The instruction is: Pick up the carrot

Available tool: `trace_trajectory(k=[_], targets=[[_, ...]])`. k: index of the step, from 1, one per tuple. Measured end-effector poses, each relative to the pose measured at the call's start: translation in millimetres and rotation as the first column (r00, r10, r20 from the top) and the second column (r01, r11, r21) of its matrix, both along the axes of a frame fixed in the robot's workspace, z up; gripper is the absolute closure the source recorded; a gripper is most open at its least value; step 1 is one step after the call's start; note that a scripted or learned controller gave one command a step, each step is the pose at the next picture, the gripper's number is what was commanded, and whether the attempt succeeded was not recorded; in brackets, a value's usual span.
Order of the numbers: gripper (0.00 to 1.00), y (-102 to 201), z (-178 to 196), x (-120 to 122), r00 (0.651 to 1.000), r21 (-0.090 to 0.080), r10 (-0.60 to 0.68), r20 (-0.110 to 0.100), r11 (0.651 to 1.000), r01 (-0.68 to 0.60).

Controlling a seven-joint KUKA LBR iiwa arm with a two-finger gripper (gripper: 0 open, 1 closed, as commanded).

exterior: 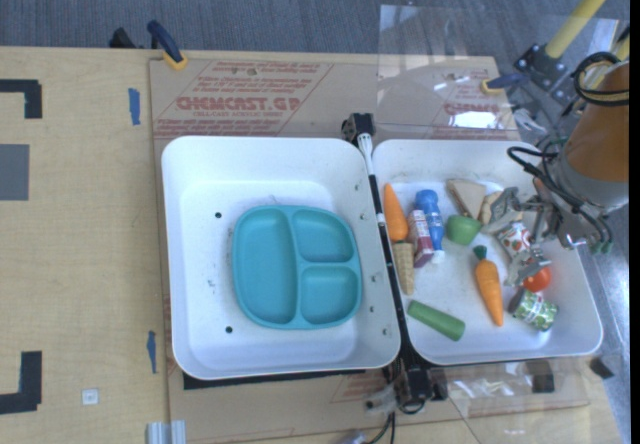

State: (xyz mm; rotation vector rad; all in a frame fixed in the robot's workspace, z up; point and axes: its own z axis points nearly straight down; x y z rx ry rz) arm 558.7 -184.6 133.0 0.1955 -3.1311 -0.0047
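Observation:
The carrot point(489, 292), orange with a small green top, lies in the right bin point(590, 332), right of centre, its tip pointing toward the front. My gripper point(530, 227) hangs over the bin's right side, up and to the right of the carrot and apart from it. It sits among dark cables and small items, so its tip is hard to make out. The orange band of the arm point(600, 142) is at the right edge.
A second orange tapered piece point(396, 213) lies by the right bin's left wall. Near it are a blue bottle point(430, 217), a green ball point(462, 228), a green cucumber point(435, 319), a red tomato point(538, 279) and a green can point(535, 311). The left bin point(190, 232) holds a teal divided plate point(296, 265).

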Motion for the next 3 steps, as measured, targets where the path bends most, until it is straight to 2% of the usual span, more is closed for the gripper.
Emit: trace_trajectory(k=[1,2,3], targets=[[0.0,21,-27,-21,0.997,-0.016,0.07,0.043,0.997,-0.07],[0.0,81,-42,-51,0.993,-0.003,0.12,0.023,0.993,-0.12],[0.0,8,-43,-13,0.992,-0.004,-0.121,0.023,0.993,0.121]])
